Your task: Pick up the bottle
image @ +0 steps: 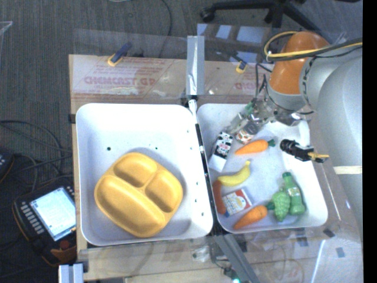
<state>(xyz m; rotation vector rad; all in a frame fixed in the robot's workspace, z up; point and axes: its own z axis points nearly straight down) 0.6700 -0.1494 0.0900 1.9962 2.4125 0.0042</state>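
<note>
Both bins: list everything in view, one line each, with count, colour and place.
yellow tray: 1, yellow, three compartments, in the left bin
carrots: 2, orange, right bin, one upper middle, one at the front
banana: 1, yellow, right bin centre
bottle: 1, green, right bin, front right
broccoli: 1, green, touching the bottle's left side
small carton: 1, black and white, right bin, upper left
packet: 1, red and white, right bin front
end effector: 1, grey, over the right bin's back

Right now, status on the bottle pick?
Gripper low at right bin's far end, over small items. Green bottle untouched at near right corner, grapes against it.
</note>
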